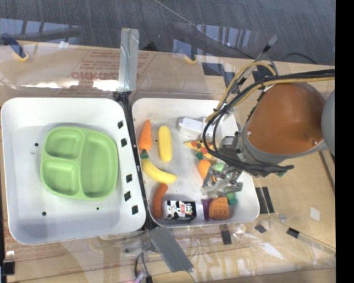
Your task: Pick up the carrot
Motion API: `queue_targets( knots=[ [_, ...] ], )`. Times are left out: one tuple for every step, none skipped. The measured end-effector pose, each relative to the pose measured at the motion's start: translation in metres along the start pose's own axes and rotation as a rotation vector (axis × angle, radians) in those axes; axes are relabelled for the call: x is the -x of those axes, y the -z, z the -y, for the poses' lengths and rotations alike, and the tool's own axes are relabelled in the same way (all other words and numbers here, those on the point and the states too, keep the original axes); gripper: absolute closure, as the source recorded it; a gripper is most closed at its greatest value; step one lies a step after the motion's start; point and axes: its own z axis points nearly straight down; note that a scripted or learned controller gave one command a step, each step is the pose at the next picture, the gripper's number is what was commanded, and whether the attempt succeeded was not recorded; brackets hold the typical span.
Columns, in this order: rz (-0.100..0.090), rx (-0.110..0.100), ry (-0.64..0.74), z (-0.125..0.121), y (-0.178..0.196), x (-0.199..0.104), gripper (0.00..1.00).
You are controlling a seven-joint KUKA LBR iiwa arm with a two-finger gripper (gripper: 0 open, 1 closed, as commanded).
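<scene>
Right bin (186, 106): orange, green-tipped carrot (144, 138), upright.

A green tray (81, 163) with three compartments sits in the left bin (15, 175). In the right bin (165, 109) lie a corn cob (164, 143), a banana (157, 172), a sausage (159, 199), a black-and-white carton (180, 210) and a white bottle (192, 124).

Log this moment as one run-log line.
gripper: over right bin | carrot: at bin's left side, ungrasped | status: pick pending
</scene>
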Motion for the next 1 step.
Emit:
queue_targets(
  knots=[
    [0.000, 0.001, 0.351, -0.0316, 0.0434, 0.0404, 1.00]
  ],
)
